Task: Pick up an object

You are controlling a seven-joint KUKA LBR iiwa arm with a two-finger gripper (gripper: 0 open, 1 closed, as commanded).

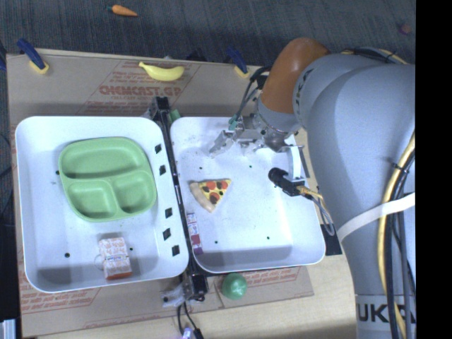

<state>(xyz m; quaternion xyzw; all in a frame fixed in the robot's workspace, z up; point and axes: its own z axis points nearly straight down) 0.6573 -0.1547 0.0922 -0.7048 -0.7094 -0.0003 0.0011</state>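
A toy pizza slice (pixel 210 191) lies flat in the right bin (pixel 268 249), near its left wall. My gripper (pixel 222 141) hangs low over the far part of that bin, up and a little right of the slice and apart from it. Nothing shows held in it. In the left bin (pixel 32 210) a green divided plate (pixel 106 177) takes up the middle, and a small red and white packet (pixel 115 256) lies near the front wall.
A toy banana (pixel 162 70) rests on the cardboard behind the bins. A green ball (pixel 234 285) sits on the cardboard in front of the right bin. The arm's grey body (pixel 353 140) covers the bench to the right. Black clips (pixel 169 189) line the seam between the bins.
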